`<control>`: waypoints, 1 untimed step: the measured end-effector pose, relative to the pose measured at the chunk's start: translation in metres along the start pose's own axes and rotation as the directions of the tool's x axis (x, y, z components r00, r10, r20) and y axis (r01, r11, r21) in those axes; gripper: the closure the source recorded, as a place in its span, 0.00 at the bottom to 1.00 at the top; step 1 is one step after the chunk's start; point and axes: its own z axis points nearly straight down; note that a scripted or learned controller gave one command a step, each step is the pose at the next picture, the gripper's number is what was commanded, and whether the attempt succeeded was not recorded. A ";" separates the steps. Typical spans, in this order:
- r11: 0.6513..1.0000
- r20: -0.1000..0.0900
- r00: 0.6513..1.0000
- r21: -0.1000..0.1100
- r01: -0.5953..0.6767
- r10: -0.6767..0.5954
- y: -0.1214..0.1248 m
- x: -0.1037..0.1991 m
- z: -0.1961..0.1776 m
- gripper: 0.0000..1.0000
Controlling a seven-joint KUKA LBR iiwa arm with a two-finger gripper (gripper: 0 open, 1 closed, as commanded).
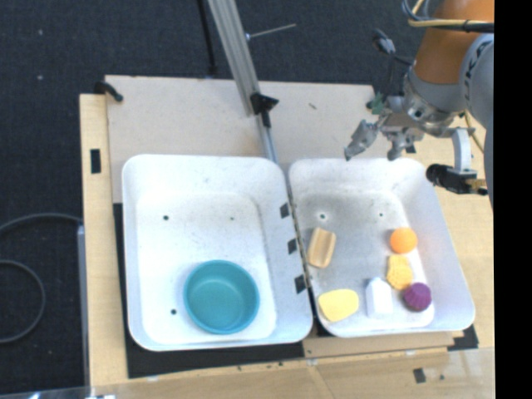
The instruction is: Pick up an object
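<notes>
The hand (378, 145) hangs above the right bin's (440, 214) far rim, fingers apart, holding nothing. The orange ball (403, 240) and purple ball (416, 296) lie near its right wall.

Floor (100, 23): dark, speckled carpet-like surface filling the upper and left parts of the frame, with a black cable (25, 273) looped at the left edge. Desk (191, 115): pale wood-toned top, a lighter board laid across its upper centre. An aluminium rail (235, 44) runs diagonally from top centre; lighting is even.
</notes>
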 end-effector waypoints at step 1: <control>1.000 0.001 1.000 0.000 0.000 0.000 0.000 0.000 0.000 0.00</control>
